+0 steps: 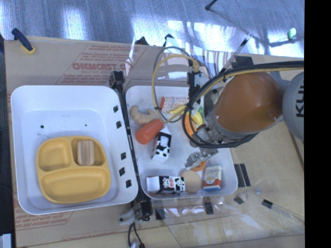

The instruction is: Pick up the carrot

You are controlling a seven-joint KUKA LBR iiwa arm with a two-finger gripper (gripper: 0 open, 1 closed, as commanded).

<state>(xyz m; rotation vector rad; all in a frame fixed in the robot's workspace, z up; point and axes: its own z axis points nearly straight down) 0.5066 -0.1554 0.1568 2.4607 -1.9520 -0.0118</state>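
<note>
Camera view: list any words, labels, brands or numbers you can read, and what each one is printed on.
"CHEMCAST": red print on the brown sheet under the bins; the smaller lines there are too blurred to read.
"KU": arm housing, cut off at the edge.
Small carton and cow-patterned cartons: print too small to read.

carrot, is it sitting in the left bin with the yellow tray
No, the carrot lies in the right bin, beside a cow-patterned carton, while the yellow tray sits apart in the left bin.
</note>
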